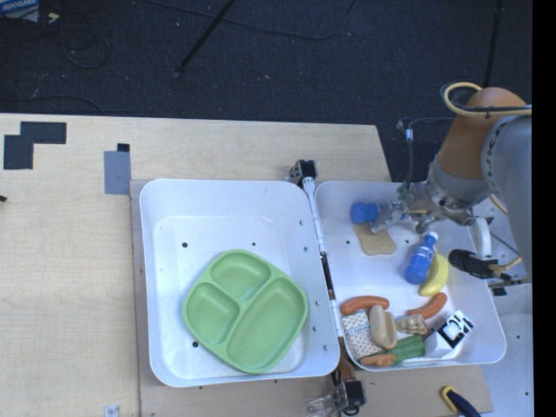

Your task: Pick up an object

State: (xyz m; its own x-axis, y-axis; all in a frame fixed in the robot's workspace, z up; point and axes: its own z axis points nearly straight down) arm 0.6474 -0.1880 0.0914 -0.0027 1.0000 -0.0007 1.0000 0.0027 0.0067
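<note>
The grey arm with its orange band enters at three o'clock and lowers its two-finger gripper [388,218] into the upper part of the right-hand shallow white bin [493,341]; whether the fingers are apart or together cannot be told, as their tips are blurred against the bin floor. The gripper sits just beside a small blue cylindrical cup [364,212] at its nine o'clock and just above a flat tan bread-like slice [378,243] at its six o'clock, a placement that suggests one of these two is the intended pick. Nothing is seen between the fingers, so no object counts as held. At the gripper's five o'clock a blue plastic bottle [420,260] leans against a yellow banana [437,275], near enough to be nudged on approach. Farther toward six o'clock lies a crowded heap: two orange-red sausages [365,304], a tan bun-shaped piece [382,327] and a black-and-white tagged block [455,327]. The left-hand white bin [156,233], well apart, carries a green three-compartment plastic plate [247,309].
</note>
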